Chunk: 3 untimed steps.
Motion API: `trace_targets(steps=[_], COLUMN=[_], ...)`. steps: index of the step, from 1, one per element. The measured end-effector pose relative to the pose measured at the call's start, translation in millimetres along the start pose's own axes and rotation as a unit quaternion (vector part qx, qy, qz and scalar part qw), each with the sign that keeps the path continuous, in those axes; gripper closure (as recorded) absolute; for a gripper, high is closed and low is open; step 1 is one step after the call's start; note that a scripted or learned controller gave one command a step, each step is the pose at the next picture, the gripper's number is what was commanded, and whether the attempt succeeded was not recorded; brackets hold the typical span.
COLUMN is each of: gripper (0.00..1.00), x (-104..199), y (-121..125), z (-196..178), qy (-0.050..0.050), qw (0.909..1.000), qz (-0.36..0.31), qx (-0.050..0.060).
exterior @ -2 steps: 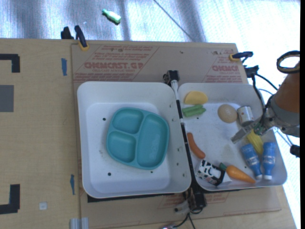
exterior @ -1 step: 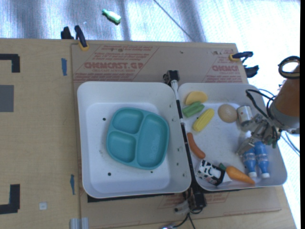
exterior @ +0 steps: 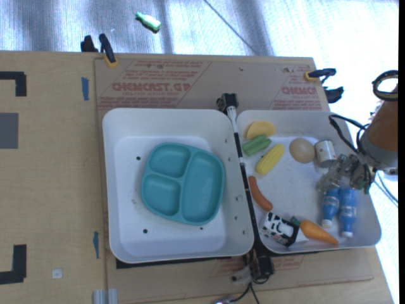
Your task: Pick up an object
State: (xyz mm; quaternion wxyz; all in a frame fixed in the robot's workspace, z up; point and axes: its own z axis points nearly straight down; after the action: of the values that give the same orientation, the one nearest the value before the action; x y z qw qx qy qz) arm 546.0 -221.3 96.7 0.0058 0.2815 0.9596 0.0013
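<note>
Pincer low over the right bin's far-right side, among the toys.

The pincer [exterior: 342,173] hangs just above two blue bottles [exterior: 338,206]; how far it is open, or whether it has hold of anything, I cannot tell. A silver can [exterior: 324,151] sits just up-left of it, a beige egg [exterior: 302,150] further left, a carrot [exterior: 318,232] below.

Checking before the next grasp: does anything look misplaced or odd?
One small green-and-white object lies on the grey floor beyond the bench, outside both bins. The rest of the toys sit inside the right white bin.
</note>
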Motion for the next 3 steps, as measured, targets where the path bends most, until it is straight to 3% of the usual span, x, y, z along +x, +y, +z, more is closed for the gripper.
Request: trace_targets(steps=[1,2,3], gripper=[1.00,0.00,1.00], x=[1,2,0], y=[37,37,38], z=[11,11,-1], qy=[0.002,0.003,-0.001], qw=[0.9748,0.9747,0.9750], qz=[-0.223,-0.223,-0.222], qx=[0.001,0.001,-0.001])
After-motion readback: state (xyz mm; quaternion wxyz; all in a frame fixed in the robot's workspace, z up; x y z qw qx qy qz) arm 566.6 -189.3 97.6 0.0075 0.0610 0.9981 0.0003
